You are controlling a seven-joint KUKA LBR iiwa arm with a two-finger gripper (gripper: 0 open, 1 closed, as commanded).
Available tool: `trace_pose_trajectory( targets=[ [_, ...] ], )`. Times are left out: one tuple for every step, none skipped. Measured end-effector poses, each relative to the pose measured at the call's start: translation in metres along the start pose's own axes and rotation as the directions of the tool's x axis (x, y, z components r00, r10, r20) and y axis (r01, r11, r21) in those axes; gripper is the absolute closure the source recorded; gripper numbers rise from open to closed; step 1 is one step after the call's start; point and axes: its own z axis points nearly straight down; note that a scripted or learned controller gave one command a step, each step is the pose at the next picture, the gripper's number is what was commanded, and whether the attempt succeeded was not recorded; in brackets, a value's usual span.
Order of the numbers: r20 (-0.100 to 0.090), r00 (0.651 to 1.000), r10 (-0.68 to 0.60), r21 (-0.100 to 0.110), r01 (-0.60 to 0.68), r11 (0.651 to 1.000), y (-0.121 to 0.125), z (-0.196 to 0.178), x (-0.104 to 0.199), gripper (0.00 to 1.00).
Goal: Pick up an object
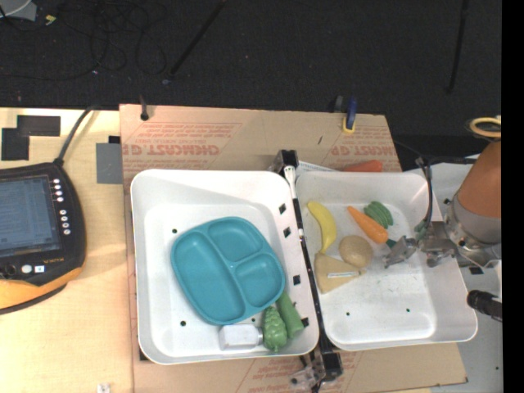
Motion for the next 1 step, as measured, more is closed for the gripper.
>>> trace_pose_trajectory(
  targets=[
    [0.005, 1.000, -0.005, -0.017, 0.006, 1.000, 0.0016, 0.0465, 0.1059, 0.00]
  ],
)
